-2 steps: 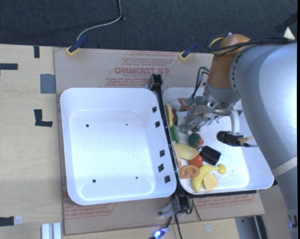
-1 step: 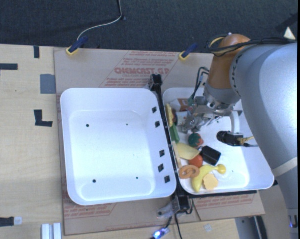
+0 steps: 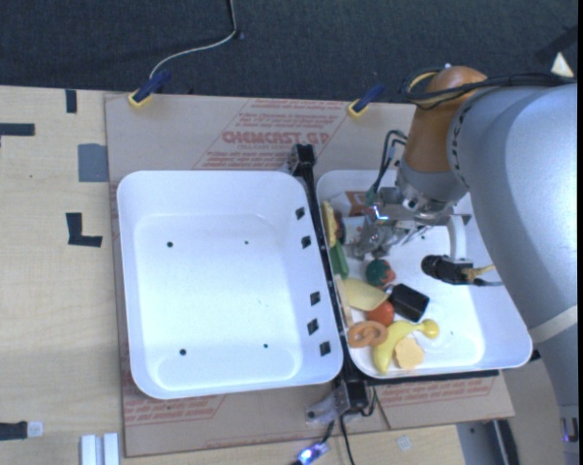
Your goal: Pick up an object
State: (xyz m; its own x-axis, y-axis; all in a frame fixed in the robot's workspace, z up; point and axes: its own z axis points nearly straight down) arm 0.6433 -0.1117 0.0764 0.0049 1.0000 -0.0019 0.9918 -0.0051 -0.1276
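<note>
- Wooden bench, cardboard under the bins; dark carpet beyond.
- Banana, right bin's near end, lies slantwise.
- Gripper over that bin's far end; opening cannot be told.

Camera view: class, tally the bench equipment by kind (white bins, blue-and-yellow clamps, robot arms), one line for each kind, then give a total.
Bins: 2
Clamps: 2
Robot arm: 1
Total: 5
</note>
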